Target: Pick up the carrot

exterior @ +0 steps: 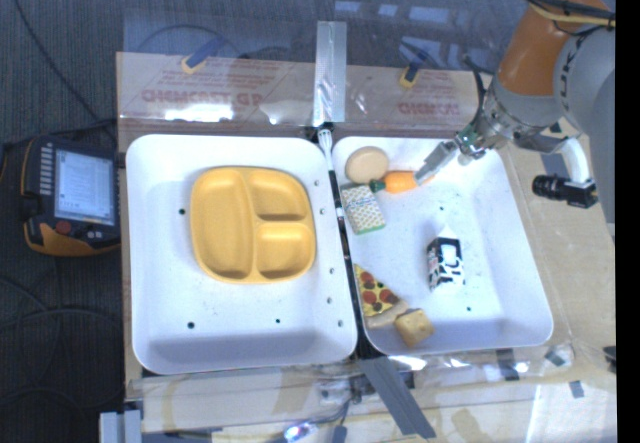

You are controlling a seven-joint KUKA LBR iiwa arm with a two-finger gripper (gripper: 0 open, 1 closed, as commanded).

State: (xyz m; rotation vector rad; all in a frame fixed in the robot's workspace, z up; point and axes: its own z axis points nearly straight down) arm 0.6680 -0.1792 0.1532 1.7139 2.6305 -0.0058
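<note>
The carrot (398,183), small and orange with a green stub at its left end, lies near the back-left corner of the right bin (500,231). My gripper (428,169) reaches down at a slant from the right, and its tip is right beside the carrot's right end. Whether it touches the carrot is not visible. The grey arm with its orange band (535,51) rises behind the bin's back-right corner.
Close to the carrot are a round beige bun (366,164) and a green-and-white packet (363,209). A black-and-white can (444,262), a pizza slice (374,295) and a bread cube (413,327) lie nearer the front. The left bin (160,331) holds a yellow divided plate (253,223).
</note>
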